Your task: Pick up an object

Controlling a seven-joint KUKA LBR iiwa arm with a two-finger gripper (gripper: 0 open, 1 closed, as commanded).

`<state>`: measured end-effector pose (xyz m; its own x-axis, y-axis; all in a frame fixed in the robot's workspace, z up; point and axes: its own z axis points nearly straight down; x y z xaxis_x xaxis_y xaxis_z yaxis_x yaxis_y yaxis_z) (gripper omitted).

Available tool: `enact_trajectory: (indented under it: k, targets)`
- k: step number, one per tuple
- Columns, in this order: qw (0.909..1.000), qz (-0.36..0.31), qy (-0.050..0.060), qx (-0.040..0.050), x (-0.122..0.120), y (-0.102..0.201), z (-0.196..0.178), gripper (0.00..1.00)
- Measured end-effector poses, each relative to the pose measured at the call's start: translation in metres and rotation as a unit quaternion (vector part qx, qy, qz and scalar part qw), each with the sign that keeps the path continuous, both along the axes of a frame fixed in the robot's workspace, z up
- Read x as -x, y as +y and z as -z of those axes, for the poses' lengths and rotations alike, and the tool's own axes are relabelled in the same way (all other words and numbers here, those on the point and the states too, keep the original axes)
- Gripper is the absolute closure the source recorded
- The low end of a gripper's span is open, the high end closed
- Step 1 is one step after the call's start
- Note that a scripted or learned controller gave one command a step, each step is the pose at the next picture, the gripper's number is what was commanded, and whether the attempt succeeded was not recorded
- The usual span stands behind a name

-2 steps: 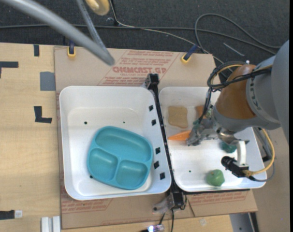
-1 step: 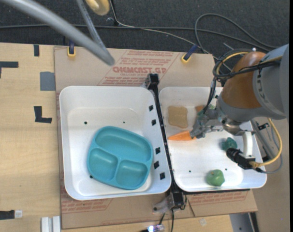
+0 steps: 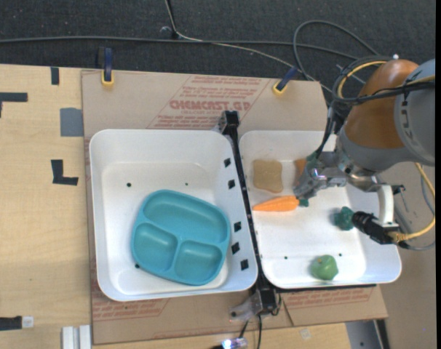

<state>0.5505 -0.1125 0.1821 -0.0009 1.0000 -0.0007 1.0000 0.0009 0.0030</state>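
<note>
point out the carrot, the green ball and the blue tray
carrot (image 3: 276, 205): camera view, middle of its orange body.
green ball (image 3: 324, 267): camera view, centre of its top.
blue tray (image 3: 178, 206): camera view, floor of its large compartment.

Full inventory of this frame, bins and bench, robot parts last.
bins: 2, white, side by side on bench
tray: 1, teal, three compartments, left bin
bread slice: 1, tan, right bin, upper left
carrot: 1, orange, right bin, below the bread
teal toy: 1, dark teal, right bin, right side
green ball: 1, green, right bin, near front wall
clamps: 2, yellow and blue, board's back edge
arm: 1, grey with orange, from right
gripper: 1, over carrot's leafy end
</note>
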Motion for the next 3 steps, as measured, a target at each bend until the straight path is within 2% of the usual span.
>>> enact_trajectory:
  k: [1, 3]
  targets:
    - [1.0, 0.001, -0.001, 0.0004, 0.003, -0.01, -0.052, 1.0]
    - [1.0, -0.003, 0.003, -0.0008, 0.001, 0.104, -0.031, 1.0]
